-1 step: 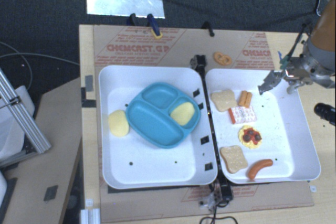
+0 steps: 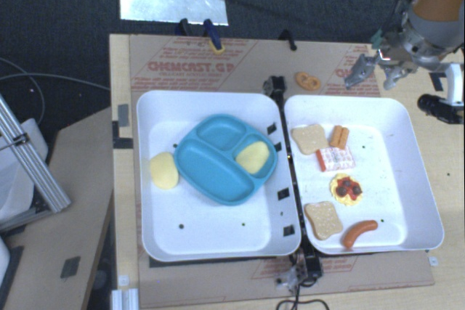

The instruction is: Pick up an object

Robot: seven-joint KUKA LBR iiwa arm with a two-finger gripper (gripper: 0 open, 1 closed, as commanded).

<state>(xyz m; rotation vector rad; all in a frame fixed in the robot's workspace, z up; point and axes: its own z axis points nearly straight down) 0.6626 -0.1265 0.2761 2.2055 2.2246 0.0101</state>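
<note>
Sausage [image 2: 360, 231] lies just beside toast [image 2: 323, 219], end effector [image 2: 376, 74] well apart.

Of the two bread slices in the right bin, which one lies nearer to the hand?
The upper bread slice, beside the small sausages; the lower slice lies farther from the hand.

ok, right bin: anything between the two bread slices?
Yes. In the camera view, between the upper bread slice and the lower bread slice sit a red-and-white packet and a small yellow piece with red topping.
</note>
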